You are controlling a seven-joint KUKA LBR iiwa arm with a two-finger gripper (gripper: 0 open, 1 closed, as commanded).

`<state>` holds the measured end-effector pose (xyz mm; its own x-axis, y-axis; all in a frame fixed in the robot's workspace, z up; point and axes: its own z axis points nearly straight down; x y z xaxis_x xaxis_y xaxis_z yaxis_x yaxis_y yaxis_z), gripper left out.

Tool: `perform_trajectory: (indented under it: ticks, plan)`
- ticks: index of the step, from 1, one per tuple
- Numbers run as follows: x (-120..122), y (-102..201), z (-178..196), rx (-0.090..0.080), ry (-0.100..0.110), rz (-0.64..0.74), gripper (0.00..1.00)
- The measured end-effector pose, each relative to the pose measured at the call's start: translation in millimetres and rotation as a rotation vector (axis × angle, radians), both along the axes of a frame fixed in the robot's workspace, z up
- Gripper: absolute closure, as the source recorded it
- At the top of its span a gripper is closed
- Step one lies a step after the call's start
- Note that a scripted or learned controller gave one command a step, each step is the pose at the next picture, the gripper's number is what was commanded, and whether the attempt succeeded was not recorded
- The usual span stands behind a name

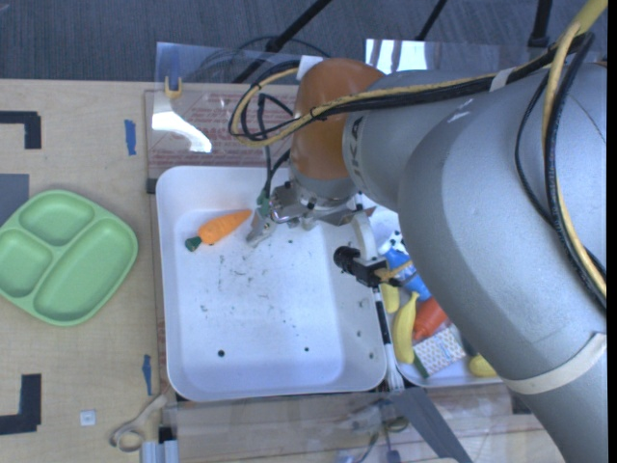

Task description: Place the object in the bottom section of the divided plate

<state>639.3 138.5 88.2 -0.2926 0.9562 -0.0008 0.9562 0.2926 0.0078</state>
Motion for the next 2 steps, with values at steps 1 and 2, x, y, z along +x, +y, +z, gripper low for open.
perform_trajectory:
  ticks: [1,2]
  plan:
    - [1.6,1.6,12.5,0.002,-0.007,0.002,1.00]
    - [27.3,81.1,53.6,-0.001,0.005,0.086,1.00]
